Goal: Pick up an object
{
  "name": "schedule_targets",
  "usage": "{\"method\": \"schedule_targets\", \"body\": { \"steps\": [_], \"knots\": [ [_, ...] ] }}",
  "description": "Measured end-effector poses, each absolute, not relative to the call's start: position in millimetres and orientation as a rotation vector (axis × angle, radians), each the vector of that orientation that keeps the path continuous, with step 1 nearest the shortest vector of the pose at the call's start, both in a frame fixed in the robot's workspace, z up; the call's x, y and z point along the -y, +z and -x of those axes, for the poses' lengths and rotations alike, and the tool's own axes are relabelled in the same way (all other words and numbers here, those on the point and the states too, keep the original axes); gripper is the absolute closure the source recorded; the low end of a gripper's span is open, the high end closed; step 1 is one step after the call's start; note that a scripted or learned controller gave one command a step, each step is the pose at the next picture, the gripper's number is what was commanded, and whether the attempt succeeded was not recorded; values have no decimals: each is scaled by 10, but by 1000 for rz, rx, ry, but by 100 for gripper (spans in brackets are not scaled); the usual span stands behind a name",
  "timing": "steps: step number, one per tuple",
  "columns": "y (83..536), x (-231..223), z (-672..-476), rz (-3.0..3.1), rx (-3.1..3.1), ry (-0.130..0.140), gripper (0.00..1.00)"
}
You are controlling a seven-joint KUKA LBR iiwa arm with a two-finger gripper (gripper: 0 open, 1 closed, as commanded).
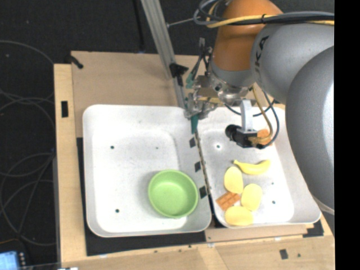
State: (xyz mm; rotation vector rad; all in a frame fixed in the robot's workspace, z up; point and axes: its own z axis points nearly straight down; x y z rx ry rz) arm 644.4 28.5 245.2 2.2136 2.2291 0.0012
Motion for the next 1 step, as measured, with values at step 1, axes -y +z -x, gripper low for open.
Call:
{"method": "schedule_targets", "body": {
  "steps": [1],
  "knots": [
    [2344, -830, -6430, -2215, -2231, -2, 100]
  ]
}}
